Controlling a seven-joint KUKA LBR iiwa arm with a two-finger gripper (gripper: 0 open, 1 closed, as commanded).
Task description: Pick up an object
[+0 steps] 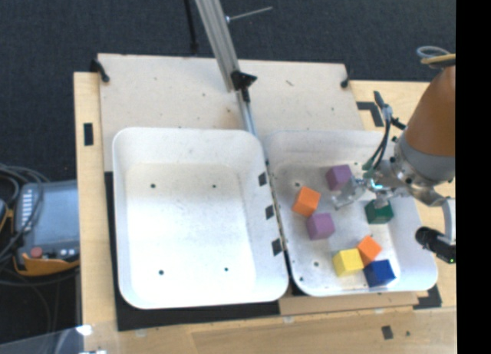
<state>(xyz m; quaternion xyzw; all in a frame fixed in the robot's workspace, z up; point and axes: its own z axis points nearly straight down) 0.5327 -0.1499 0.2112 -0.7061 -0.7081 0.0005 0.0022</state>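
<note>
Blue block [379, 272] nearest the lens, claw [354, 190] low in the right bin [307, 268].
Whether the claw is spread or pinching, I cannot tell; it sits between the purple block [338, 177] at its 11 o'clock and the green block [378, 211] at 4. Best to centre over one block, clear of neighbours.

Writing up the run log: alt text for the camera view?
The arm's claw hangs low over the right bin, among small blocks: two purple, two orange, a green, a yellow and a blue. The left bin sits beside it.
</note>
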